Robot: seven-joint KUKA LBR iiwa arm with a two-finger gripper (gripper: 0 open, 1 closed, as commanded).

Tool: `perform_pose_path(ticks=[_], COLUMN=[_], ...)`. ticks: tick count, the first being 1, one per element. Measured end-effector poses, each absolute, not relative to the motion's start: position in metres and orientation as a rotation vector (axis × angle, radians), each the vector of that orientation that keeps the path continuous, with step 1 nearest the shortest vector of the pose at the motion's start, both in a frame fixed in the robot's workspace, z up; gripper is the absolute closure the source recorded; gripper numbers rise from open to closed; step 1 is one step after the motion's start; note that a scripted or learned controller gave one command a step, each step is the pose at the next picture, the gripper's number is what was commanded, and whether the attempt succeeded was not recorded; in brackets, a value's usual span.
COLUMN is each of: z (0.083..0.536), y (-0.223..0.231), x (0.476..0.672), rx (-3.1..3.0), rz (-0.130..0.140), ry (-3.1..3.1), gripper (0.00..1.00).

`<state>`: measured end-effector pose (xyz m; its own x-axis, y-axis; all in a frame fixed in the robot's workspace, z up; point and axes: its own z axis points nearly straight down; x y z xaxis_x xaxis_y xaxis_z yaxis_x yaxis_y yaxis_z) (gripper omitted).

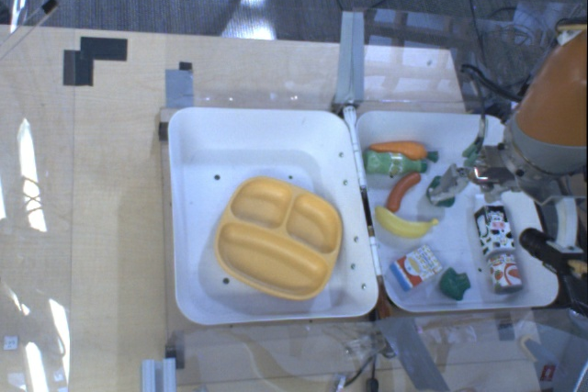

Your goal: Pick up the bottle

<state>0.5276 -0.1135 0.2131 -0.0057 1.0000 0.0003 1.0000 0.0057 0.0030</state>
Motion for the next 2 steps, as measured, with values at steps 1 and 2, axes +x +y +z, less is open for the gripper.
perform_pose_path(ticks=[1,2], z=[0.088,0.101], y=[-0.142,-0.14], x=[0.591,0.594], rx=[2.11,2.104], rz=[0.01,0.017], ry=[2.315,2.315], gripper=[0.0,1.0])
